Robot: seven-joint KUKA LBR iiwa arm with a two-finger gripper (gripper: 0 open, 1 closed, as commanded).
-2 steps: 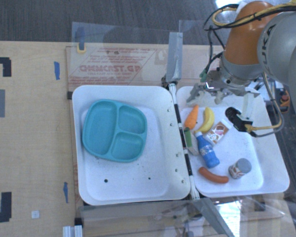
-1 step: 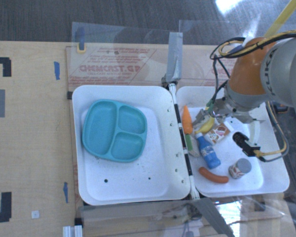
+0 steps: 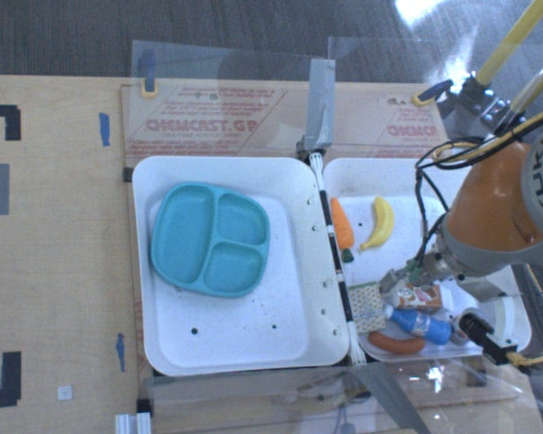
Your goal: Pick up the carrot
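Carrot [image 3: 342, 225] lies in the right bin [image 3: 407, 172], tight against the divider wall, a banana [image 3: 378, 222] just beside it. Whether the claw [image 3: 400, 283] is wide or narrow I cannot tell — it hovers nearer the clutter of packets and a blue bottle [image 3: 423, 323]. The risk: a descent here would catch those instead, and the wall leaves one finger little room beside the carrot.
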